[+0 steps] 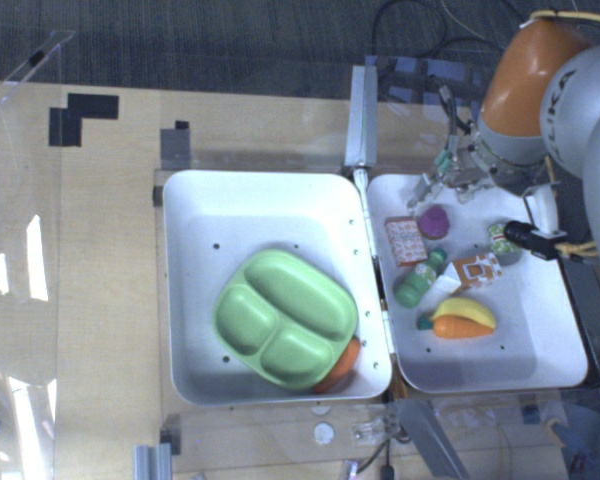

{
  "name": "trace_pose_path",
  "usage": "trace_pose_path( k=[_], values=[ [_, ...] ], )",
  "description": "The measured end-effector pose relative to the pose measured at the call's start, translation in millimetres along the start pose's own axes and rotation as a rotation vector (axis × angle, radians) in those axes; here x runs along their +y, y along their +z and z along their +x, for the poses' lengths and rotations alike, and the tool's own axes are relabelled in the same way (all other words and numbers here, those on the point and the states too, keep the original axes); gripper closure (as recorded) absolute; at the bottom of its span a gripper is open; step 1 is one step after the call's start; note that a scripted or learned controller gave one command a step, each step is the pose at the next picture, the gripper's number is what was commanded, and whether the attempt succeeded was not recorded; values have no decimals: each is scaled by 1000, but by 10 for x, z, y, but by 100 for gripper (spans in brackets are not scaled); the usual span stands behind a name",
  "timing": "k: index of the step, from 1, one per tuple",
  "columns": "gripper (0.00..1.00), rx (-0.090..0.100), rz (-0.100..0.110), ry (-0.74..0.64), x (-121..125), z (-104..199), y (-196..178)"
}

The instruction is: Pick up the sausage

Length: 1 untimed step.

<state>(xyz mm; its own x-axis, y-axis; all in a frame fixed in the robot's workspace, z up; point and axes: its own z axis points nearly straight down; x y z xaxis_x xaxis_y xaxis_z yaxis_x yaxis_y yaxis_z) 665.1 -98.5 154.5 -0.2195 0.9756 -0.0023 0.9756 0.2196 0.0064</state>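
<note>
Grey gripper (458,175) above right bin (540,363), near purple toy (435,222)

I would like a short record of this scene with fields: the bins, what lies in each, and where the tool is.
left bin: holds a green divided plate, tilted, with an orange item partly under its lower right edge
right bin: purple item, red card, green bottle, small printed box, banana on an orange piece
sausage: cannot identify with certainty
tool: over the top edge of the right bin, above the purple item
</note>
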Motion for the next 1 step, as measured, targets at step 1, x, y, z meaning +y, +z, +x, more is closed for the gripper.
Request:
trace_pose_path(
  k=[1],
  values=[
    [0, 2, 5, 61, -390, 132, 269]
  ],
)
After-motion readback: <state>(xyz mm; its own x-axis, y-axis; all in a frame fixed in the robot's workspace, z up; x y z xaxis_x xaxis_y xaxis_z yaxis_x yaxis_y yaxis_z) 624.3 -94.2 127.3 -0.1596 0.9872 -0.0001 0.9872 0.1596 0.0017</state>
